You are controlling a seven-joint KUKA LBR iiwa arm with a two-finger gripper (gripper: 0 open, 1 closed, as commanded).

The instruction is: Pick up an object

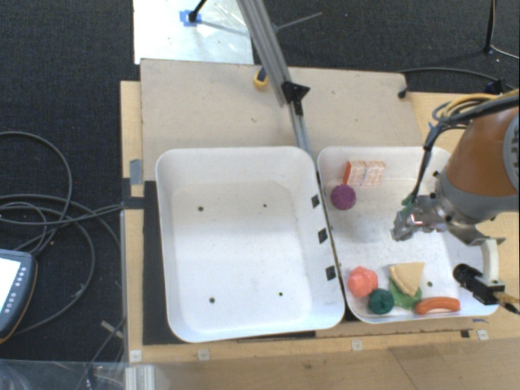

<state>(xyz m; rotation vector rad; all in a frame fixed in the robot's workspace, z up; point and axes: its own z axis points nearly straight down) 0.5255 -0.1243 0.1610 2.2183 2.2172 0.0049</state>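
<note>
Two white bins sit side by side on the table (211,104), and going from the left, the left bin (175,218) lies well away from the pincer with nothing in it that I can see but a few dark specks on its floor. A slanted metal pole (268,39) crosses down to the seam where the bins meet.

All the pickable things are in the right bin (329,165). Up and to the left of the pincer are a purple ball (343,197) and, just beyond it, a small orange-and-white block (364,172), near the far wall. Below the pincer, crowded along the near rim, are an orange-red ball (362,281), a dark green ball (380,301), a pale yellow wedge (407,278) with something green (404,294) under it, and an orange sausage shape (438,305). My guess is they have rolled or been dropped into that near corner, so they touch and would be awkward to take one at a time.

The pincer (410,222) hangs over a bare patch in the middle of the right bin, between the two groups and apart from each. Nothing is between its fingers. Whether the fingers are spread or closed I cannot tell; the metal tip is small and blurred, and the orange-banded arm (483,169) looms over it, cut off at the frame's edge. The green thing under the wedge is also too hidden to name.
</note>
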